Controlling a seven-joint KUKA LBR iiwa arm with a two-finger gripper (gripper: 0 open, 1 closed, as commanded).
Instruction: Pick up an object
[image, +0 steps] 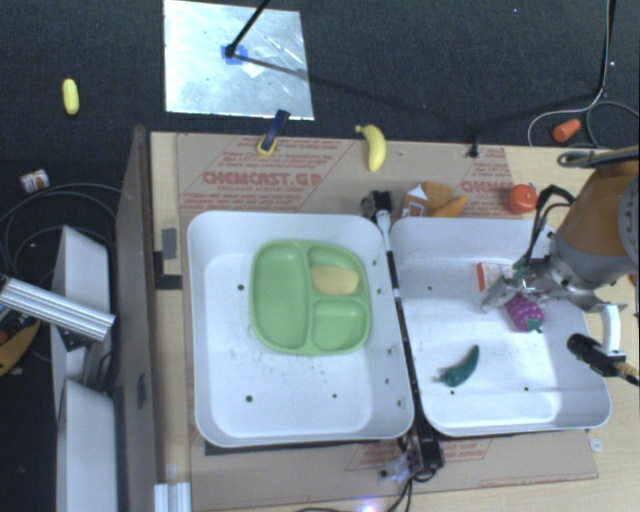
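Observation:
In the right bin (560, 405), my gripper (512, 293) is low over the upper right part of the floor, and its fingers are spread open. A purple object (525, 314) lies directly in front of the fingertips, nearly touching them; it is not between the fingers. A dark green pepper-shaped object (460, 366) lies on the bin floor, lower and to the left. Close to the gripper's upper left sits a small red and white item (489, 272). The grey arm with its orange band (600, 215) comes in from the right.
The left bin (230, 400) holds a green divided plate (300, 310) with a yellow item (335, 280) in its upper right compartment. A black divider (395, 300) runs between the bins. Behind them lie a banana (374, 148), orange items (440, 203) and a red ball (521, 198).

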